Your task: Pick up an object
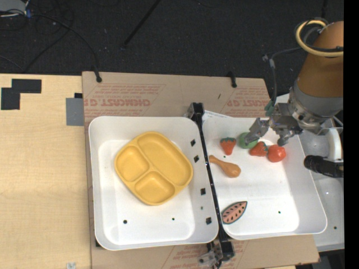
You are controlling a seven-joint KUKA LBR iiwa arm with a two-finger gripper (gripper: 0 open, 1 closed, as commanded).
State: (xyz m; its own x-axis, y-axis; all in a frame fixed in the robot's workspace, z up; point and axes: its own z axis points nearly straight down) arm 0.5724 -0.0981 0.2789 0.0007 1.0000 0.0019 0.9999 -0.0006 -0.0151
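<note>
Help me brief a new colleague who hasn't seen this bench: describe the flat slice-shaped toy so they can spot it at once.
Look at the right-hand white bin, the one the arm reaches into. Near its front left corner, close to the divider between the bins, lies the watermelon slice. It lies apart from the other toys, and it alone is flat and leaf-shaped, pinkish orange with dark seeds and a dark rim.

One camera sits up high over the table (39,167) and looks down at a slant. It is far enough back to take in both white bins, the left bin (106,228) and the right bin (305,217), side by side across the middle. The dark floor (168,27) with its cables fills the top of the picture, so the camera faces toward the far side. The arm (322,66) comes in from the right edge.
</note>
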